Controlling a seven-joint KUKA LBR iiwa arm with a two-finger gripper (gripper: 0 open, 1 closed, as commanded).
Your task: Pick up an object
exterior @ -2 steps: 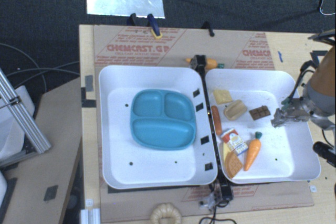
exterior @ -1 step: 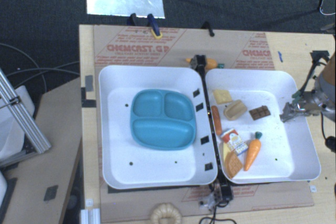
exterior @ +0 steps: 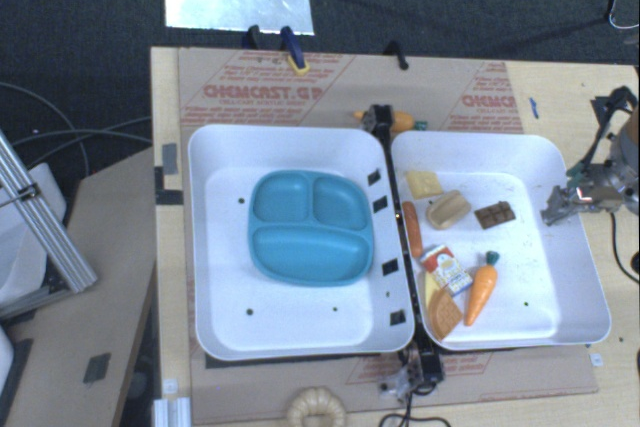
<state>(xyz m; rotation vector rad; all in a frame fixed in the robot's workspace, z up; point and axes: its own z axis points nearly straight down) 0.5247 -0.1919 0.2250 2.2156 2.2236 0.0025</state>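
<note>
The right bin (exterior: 545, 155) holds several toy foods. Among them are a yellow cheese slice (exterior: 424, 183), a tan bread roll (exterior: 448, 209), a brown chocolate piece (exterior: 494, 213), a red sausage (exterior: 413, 229), a small carton (exterior: 447, 270), an orange carrot (exterior: 481, 287) and a tan wedge (exterior: 443, 313). My gripper (exterior: 560, 206) hangs over the right rim of this bin, well right of the chocolate piece. Nothing is seen in its grasp.
The left bin (exterior: 215, 215) holds a blue divided plate (exterior: 310, 226). A black divider with clips (exterior: 395, 215) runs between the bins. A small orange object (exterior: 400, 122) lies behind the bins, and a tan ring (exterior: 318, 407) lies at the bench's front edge.
</note>
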